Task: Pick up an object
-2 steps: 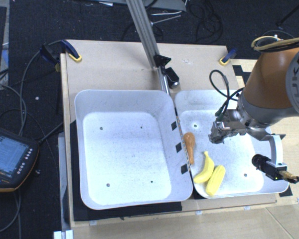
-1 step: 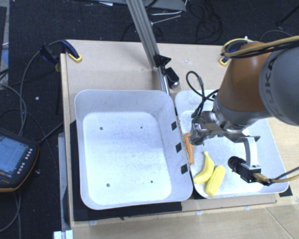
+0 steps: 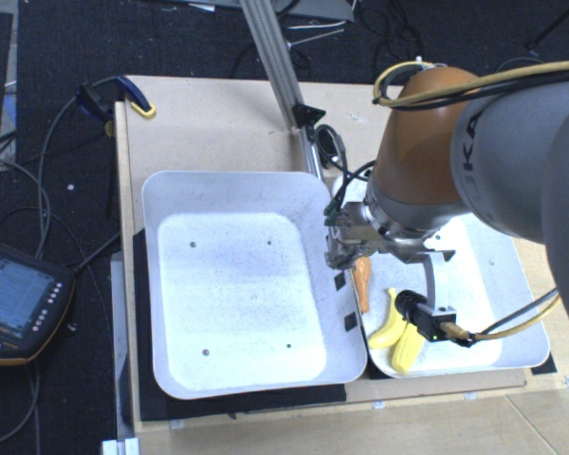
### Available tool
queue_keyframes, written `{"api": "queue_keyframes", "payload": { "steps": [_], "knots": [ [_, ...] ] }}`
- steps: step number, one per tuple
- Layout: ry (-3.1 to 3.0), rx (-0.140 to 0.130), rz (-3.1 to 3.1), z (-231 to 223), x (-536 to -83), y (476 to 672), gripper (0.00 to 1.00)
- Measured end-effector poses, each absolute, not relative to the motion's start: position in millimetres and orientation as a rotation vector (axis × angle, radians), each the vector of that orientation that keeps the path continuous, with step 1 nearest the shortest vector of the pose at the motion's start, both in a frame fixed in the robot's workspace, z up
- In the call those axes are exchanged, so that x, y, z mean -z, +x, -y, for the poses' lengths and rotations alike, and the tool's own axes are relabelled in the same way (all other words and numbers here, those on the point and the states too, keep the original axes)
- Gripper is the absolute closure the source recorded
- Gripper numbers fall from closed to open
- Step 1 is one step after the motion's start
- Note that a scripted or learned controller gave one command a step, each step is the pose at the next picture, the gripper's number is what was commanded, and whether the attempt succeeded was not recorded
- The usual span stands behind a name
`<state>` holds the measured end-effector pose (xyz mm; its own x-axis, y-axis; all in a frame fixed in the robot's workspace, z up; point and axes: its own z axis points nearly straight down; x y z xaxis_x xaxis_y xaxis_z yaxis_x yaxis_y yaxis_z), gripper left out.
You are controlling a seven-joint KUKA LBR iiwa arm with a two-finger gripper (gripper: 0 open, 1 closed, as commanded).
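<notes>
1. The tabletop (image 3: 218, 121) carries two shallow white bins side by side.
2. The arm (image 3: 512, 150) enters from the right edge. It covers the far part of the right bin (image 3: 501, 275). Its orange band sits above the wrist.
3. The left bin (image 3: 161, 190) occupies the left and centre of the tabletop. Its right rim touches the right bin.
4. An aluminium strut (image 3: 275, 45) runs at a slant from beyond the far edge down to the far rim between the two bins.
5. A teach pendant (image 3: 14, 301) lies on the floor beyond the left edge of the tabletop.
6. The hand (image 3: 349, 259) is positioned over the left rim of the right bin. Whether it is released or clenched cannot be told.
7. A yellow banana-shaped object (image 3: 389, 330) lies in the near left corner of the right bin.
8. An orange carrot-shaped object (image 3: 361, 284) lies along the left wall of the right bin. It is directly below the hand and just beyond the yellow banana-shaped object.
9. A blue and yellow clamp (image 3: 131, 95) grips the far left corner of the tabletop.
</notes>
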<state>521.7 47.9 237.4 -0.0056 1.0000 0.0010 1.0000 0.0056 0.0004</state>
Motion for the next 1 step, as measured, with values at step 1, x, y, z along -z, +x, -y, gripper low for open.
{"api": "queue_keyframes", "payload": {
  "steps": [1],
  "knots": [
    [-2.216, 0.0, 2.225, -91.8, -232.6, 518.3, 1.0]
  ]
}}
